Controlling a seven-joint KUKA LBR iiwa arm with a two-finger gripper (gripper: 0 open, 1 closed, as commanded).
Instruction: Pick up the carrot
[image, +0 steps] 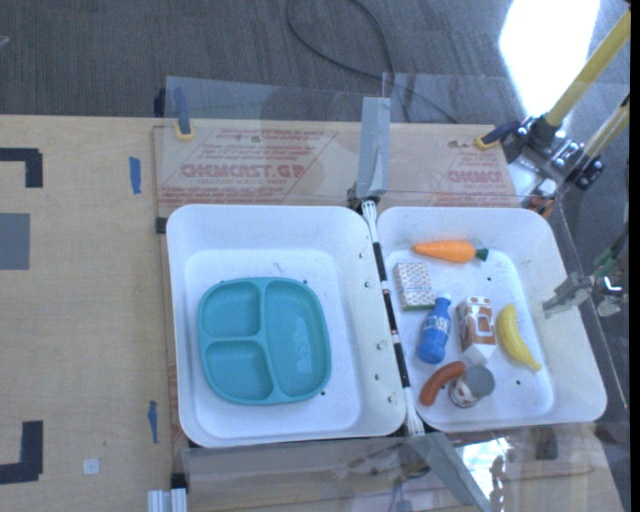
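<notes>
The carrot (445, 251) is orange with a small green stub at its right end. It lies on its side, pointing left to right, at the back of the right white bin (575, 395). Nothing touches it, and bare bin floor surrounds it. The closest item is a tan wafer block (413, 285) just in front of its left end.
The right bin also holds a blue bottle (434, 330), a small brown-and-white carton (476, 322), a banana (517, 337), a red sausage (442, 382) and a grey can (470, 387). A teal divided plate (264, 340) sits in the left bin (185, 250). A metal clamp (590, 290) stands at the right rim.
</notes>
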